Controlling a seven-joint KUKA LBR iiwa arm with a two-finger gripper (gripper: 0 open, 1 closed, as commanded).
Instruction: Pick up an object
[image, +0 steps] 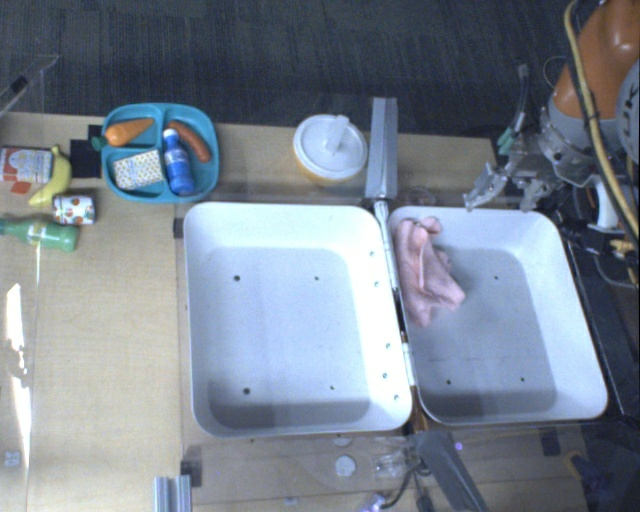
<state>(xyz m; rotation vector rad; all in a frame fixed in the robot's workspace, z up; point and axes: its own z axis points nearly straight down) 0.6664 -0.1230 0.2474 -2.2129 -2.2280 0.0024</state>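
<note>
- A pink cloth (426, 270) is seen crumpled in the right bin (570, 330), bunched w/ soft folds, longer top-to-bottom than wide.
- The cloth is lying at the bin's upper-left corner, pressed against the left wall, next to the divider between the two bins.
- The rest of the right bin's floor, to the cloth's right and below it, is seen as bare white surface.
- The left bin (200, 320) is shown beside it, walls touching at the shared middle edge.
- The gripper (502, 188) is seen above the right bin's top rim, near the upper-right of the frame, well apart from the cloth; nothing is held between its fingers, which are spread apart.
- The grey arm w/ orange band (590, 50) is visible at the top-right corner.
- On the bench behind the bins: a white lidded cup (330, 148), a blue divided tray (205, 140) w/ toy food, plus small items at far left.
</note>
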